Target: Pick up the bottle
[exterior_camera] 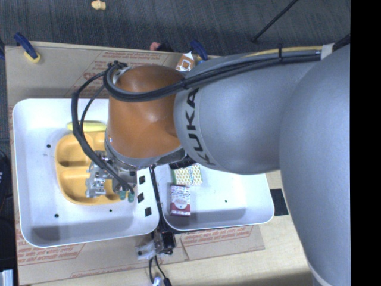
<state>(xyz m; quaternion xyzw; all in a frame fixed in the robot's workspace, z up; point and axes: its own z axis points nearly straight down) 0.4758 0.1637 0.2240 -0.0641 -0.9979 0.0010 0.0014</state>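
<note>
The hand point(102, 182) is hanging low in the left bin point(30, 159), over a yellow dish point(68, 159). I cannot tell how it is set or if it is holding anything. I cannot pick out the bottle for sure; a yellow thing point(89, 126) is peeking out just above the hand.

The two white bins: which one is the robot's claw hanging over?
The left bin, the one holding the yellow dish. The gripper sits above that dish, while the right bin holds a small red packet and a patterned packet.
</note>
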